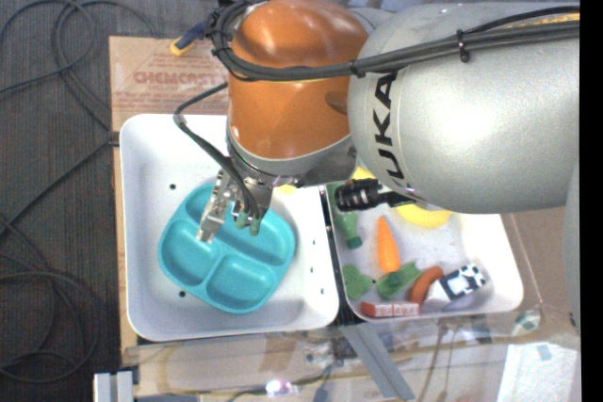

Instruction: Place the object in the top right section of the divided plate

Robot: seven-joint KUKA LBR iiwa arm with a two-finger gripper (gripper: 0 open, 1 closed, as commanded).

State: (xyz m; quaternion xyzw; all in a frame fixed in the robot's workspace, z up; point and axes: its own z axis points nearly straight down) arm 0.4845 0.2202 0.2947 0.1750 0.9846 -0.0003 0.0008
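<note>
A teal divided plate (pixel 226 257) with three sections lies tilted in the left white bin (pixel 141 202). My gripper (pixel 232 219) hangs just over the plate's upper edge, above its upper sections. The fingers (pixel 209 223) stand apart and I see nothing between them. The orange wrist band (pixel 292 80) and the grey arm hide the back of the bin and the plate's far rim.
The right bin (pixel 504 292) holds several toy foods: an orange carrot (pixel 387 243), a yellow piece (pixel 426 217), green pieces (pixel 356 279), a red block (pixel 384 308) and a black-and-white object (pixel 465 281). A cardboard sheet (pixel 160 75) lies behind the left bin.
</note>
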